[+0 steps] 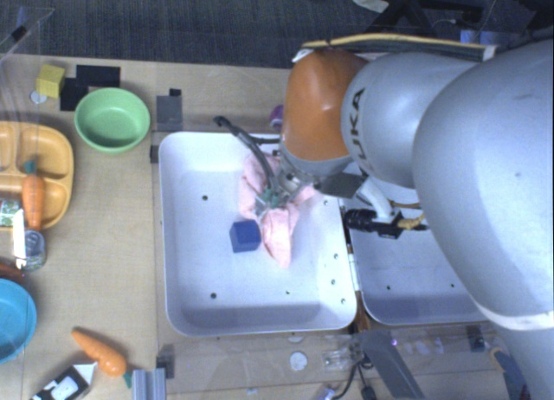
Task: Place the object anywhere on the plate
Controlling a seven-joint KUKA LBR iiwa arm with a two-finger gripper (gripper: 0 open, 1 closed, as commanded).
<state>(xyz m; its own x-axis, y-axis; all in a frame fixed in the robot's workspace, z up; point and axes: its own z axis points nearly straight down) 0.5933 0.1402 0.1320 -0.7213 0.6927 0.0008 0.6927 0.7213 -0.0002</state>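
Currently positioned over the left white bin (199, 303), with the tool (275, 192) low above a crumpled pink cloth (279, 221) near the bin's middle. Cannot tell how far open, nor whether any cloth is caught: tip dark, small and blurred against the fabric. Touching or almost touching the cloth's upper part; exact contact not resolvable. Just left of and below the tool, a small blue cube (245, 236) resting on the bin floor, beside the cloth's left edge. Directly behind the tool, to its right, the orange band (316, 104) and the grey arm (450, 164), covering much of the right white bin (407, 299). Well to the left of the tool, on the tabletop (112, 216): a green bowl (112, 119), a yellow compartmented tray (48, 151) holding a carrot-shaped item (33, 200), and a blue plate (13, 319) at the view's edge. Lower left of the tool, a second orange carrot (101, 351) lying on the tabletop. Far upper left, a yellow block (50, 80) next to a black block (91, 82).
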